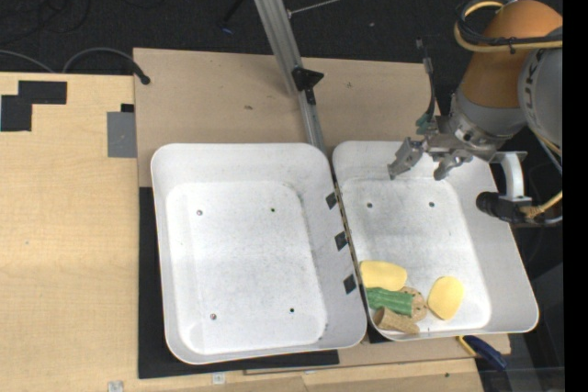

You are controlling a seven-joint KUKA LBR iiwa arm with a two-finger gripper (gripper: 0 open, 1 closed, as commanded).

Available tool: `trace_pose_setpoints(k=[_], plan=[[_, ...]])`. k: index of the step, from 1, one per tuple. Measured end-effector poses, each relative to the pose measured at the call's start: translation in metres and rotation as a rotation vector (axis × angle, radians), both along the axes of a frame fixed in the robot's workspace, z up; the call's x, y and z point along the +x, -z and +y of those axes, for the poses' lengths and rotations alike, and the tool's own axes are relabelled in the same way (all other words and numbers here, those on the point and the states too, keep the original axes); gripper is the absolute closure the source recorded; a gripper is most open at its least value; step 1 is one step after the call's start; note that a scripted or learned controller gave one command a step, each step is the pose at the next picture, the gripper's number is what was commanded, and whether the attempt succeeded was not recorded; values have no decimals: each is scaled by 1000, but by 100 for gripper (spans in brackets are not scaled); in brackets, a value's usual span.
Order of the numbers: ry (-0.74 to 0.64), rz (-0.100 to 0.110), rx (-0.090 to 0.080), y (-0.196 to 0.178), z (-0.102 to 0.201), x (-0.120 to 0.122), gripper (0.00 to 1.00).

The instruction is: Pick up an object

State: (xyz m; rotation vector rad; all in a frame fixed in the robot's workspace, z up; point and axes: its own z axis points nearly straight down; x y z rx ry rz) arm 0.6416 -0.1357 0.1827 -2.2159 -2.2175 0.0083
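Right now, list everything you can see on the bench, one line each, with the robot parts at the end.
white bins: 2, white, side by side on the bench; left bin, right bin.
yellow objects: 2, yellow, near end of the right bin; one by the divider, one rounder to its right.
green object: 1, green, below the left yellow one.
tan object: 1, tan, at the right bin's near edge.
metal rail: 1, grey, slanting down toward the bins.
arm: 1, grey with orange band, from the right.
gripper: 1, grey, open, over the right bin's far end, holding nothing.
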Motion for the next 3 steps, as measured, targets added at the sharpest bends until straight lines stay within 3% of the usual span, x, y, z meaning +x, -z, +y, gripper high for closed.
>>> trace_pose_setpoints(k=[2,3], plan=[[2,-5,-1,93,-2,6,0],[4,-6,-1,81,-2,7,100]])
